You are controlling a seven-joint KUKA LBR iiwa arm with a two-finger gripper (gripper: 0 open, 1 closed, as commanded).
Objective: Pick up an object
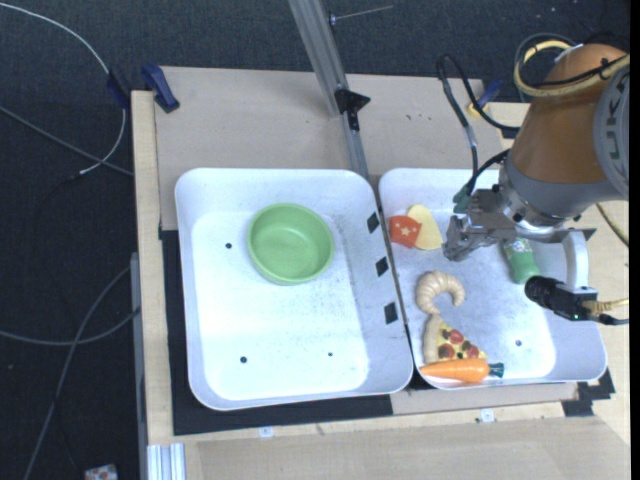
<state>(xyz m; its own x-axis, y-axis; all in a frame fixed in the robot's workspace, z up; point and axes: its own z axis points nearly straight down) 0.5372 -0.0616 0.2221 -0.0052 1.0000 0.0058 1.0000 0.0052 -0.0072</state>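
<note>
Hovering in the right bin [560, 363], gripper [462, 240] is sitting just beside the yellow-and-red wedge [415, 229]; finger state is reading as cannot tell. Croissant [440, 290] is lying below it, curved, long axis running left-right, ends pointing down toward pizza slice [446, 342]

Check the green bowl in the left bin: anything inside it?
The green bowl shows only its own green inner surface, and its whole inside is in view. Whatever lies beneath it on the left bin floor is covered.

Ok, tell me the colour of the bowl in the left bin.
Light green. The bowl shows best in the camera view, sitting in the left bin.
</note>
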